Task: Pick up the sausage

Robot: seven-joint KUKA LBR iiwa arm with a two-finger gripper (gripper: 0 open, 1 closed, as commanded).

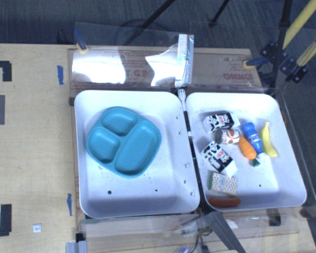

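The sausage (223,201) is found at the lower edge of the right bin (284,186), lying flat against the near wall: a short, rounded cylinder, reddish brown and smooth. Just above it a small square packet (224,184) is laid, pale with a speckled print. Further up, two black-and-white patterned cartons (216,155) (219,121) are seen, one tilted, with a small round can (229,136) of red and white between them. To the right, an orange carrot-shaped piece (247,148) with a green tip, a glossy blue bottle (252,136) and a curved yellow banana (267,139) are grouped close together, side by side.

The left bin (95,194), a shallow white tray with rounded corners, is occupied by a teal plate (124,140) of matte plastic, divided into three compartments. Both bins are set on a pale wooden bench (29,157) marked with black and blue tape. Behind the bins a clear, reflective sheet (131,62) is stood upright. The state of the jaws cannot be told.
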